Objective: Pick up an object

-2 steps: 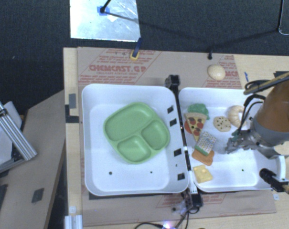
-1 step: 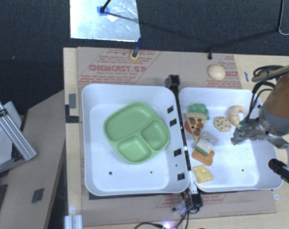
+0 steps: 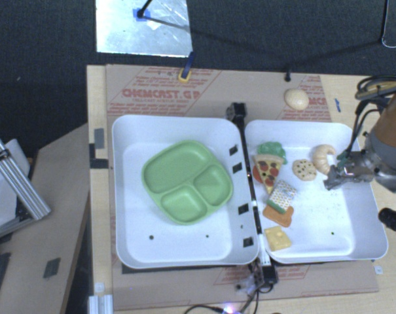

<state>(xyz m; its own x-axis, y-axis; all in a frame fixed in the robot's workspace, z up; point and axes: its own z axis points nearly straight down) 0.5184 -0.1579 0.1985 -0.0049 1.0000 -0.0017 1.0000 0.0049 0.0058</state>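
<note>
Two white bins sit side by side. A green divided plate fills the left one. Toy foods lie in the right; the gripper, grip unclear, hovers beside a croissant.

The arm enters at the right edge of the frame, mid-height. Its gripper points left and slightly downward, at right of centre.

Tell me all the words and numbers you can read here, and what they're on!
"CHEMCAST GP" in red, on the brown protective sheet behind the left bin.
More red print on the same sheet right of it and along the front edge: too blurred to read.
The toy food box: print too small.
</note>
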